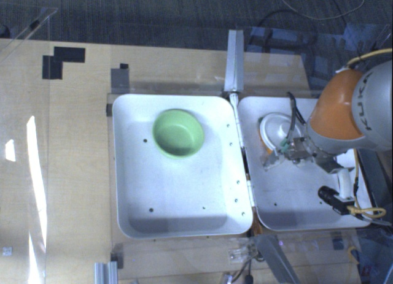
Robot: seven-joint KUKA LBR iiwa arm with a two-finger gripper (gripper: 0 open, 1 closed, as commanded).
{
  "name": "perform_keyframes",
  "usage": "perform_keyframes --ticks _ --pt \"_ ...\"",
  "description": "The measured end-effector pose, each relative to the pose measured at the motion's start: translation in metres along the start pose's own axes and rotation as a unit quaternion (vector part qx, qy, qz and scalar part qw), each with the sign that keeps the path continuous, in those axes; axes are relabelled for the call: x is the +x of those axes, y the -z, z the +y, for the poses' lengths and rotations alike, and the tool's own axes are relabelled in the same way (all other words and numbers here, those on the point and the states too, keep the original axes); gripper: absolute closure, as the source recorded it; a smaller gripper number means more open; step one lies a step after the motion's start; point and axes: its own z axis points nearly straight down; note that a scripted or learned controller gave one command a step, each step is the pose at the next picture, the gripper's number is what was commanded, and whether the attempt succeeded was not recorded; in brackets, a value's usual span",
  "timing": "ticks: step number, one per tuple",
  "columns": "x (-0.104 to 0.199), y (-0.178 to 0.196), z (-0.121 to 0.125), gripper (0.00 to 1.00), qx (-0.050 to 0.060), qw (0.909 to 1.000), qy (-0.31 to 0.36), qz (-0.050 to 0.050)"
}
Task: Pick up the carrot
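1. Two white bins are sitting side by side: the left bin [172, 197] is holding a green bowl [178, 132], and the right bin [295, 197] is holding a white bowl [274, 126].
2. The arm [344, 114] is reaching in from the right over the right bin. Partial lettering on its grey shell is reading "KU" and nothing else is legible.
3. The gripper [284, 150] is hanging over the white bowl's near edge – whether it is open or closed, I cannot tell.
4. The carrot [268, 142] is showing as an orange sliver at the bowl's left rim, just left of the gripper – its long axis is seemingly running near to far.
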Motion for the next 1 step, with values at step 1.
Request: perform_keyframes --ticks 1 --pt "0.0092 -0.0080 0.0434 0.00 0.006 0.9975 0.071 0.000"
